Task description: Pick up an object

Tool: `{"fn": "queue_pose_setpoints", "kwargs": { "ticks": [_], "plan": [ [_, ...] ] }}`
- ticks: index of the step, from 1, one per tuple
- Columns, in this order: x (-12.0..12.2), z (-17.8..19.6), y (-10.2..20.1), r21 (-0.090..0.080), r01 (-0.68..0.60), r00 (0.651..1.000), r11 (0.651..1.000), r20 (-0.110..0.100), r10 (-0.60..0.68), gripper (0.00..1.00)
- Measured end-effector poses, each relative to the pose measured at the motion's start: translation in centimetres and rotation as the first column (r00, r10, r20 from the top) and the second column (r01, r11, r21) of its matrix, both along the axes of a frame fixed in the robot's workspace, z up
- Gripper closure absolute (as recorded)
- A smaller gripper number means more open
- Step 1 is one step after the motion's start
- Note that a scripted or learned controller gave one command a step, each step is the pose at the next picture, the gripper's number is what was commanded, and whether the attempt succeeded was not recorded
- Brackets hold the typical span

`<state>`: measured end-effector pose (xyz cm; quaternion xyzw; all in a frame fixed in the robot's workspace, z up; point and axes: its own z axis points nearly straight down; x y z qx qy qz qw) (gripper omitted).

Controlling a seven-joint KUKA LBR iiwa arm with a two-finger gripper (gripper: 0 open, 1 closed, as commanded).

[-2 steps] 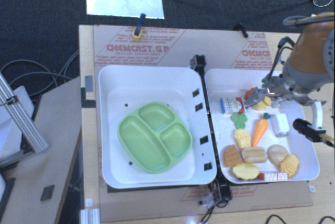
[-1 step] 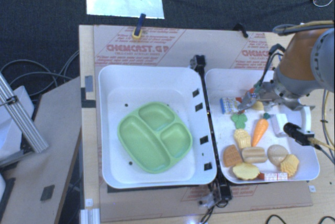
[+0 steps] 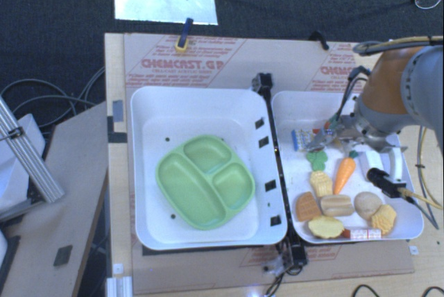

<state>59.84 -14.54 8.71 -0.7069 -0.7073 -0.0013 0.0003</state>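
Camera view, slanted down on two shallow white bins. Left white bin [image 3: 149, 105]: pale green divided plastic plate [image 3: 205, 181] near its middle. Right white bin [image 3: 291, 105]: two-finger gripper [image 3: 325, 139] low near the far edge, state impossible to tell; just beside it a green toy vegetable [image 3: 318, 159] and orange plastic carrot [image 3: 343, 175]; tan toy foods [image 3: 336, 205] along the near edge.

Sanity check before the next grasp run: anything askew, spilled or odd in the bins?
Nothing spilled or damaged. The green divided plate lies flat but rotated askew in the left bin. The toy food, including the carrot and corn, is crowded in the right bin, near the gripper.
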Motion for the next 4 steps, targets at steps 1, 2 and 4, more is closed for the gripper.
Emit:
{"fn": "queue_pose_setpoints", "kwargs": {
  "ticks": [1, 2, 4],
  "plan": [
    [0.2, 1.3, 0.0, -0.001, -0.001, 1.0, 1.0, 0.008, 0.001, 1.0],
    [0.1, 7.6, 0.2, -0.003, -0.003, 1.0, 1.0, 0.003, 0.003, 1.0],
    [0.9, 13.7, 0.9, -0.003, -0.005, 1.0, 1.0, 0.001, 0.005, 1.0]
  ]
}}
